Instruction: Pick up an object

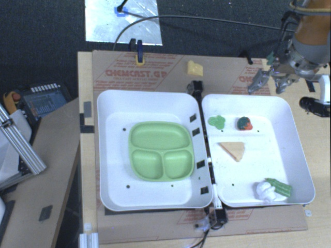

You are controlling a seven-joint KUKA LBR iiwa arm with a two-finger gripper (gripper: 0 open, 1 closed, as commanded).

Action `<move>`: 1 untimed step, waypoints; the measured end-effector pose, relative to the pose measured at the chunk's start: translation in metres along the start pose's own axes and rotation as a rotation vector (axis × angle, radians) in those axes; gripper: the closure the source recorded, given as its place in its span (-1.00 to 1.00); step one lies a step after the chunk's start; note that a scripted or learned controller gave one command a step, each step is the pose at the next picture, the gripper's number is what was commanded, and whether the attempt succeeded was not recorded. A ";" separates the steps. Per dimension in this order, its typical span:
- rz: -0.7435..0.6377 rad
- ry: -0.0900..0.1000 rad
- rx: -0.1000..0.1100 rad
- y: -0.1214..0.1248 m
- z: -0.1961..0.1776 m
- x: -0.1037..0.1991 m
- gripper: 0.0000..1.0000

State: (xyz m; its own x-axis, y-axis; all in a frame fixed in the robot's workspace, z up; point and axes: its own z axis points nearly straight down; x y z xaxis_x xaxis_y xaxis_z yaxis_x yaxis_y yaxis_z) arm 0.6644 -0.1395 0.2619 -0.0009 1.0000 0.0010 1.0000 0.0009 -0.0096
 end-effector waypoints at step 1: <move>-0.002 -0.002 -0.011 0.002 -0.008 0.000 -1.00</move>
